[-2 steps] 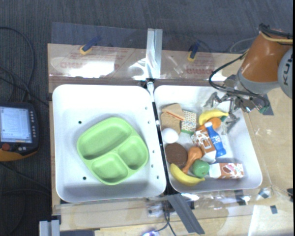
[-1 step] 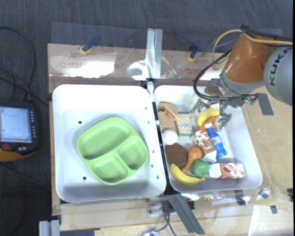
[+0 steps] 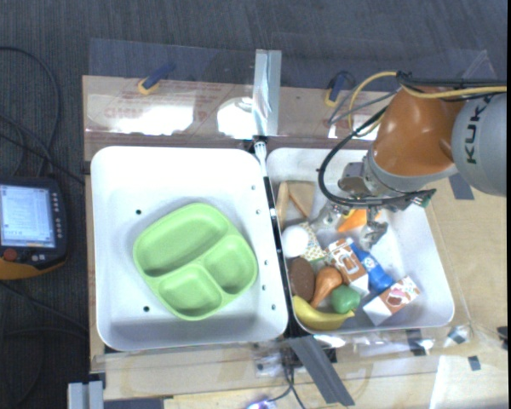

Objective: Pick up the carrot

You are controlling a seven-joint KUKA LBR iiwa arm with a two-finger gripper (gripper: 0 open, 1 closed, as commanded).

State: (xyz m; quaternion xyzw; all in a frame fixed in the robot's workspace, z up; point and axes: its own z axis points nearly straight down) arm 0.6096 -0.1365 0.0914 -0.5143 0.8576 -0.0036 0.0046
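The carrot is a small bright orange piece in the upper middle of the right bin. My gripper hangs straight over it from the orange-banded wrist, and a grey finger shows on each side of it. The carrot sits between the fingers, which look closed against it. The wrist hides the carrot's upper part, and I cannot tell whether it is lifted off the bin floor.
Just below the gripper the right bin holds a white egg, small cartons, a brown-orange cone, a green piece and a banana. The left bin holds a green divided plate.
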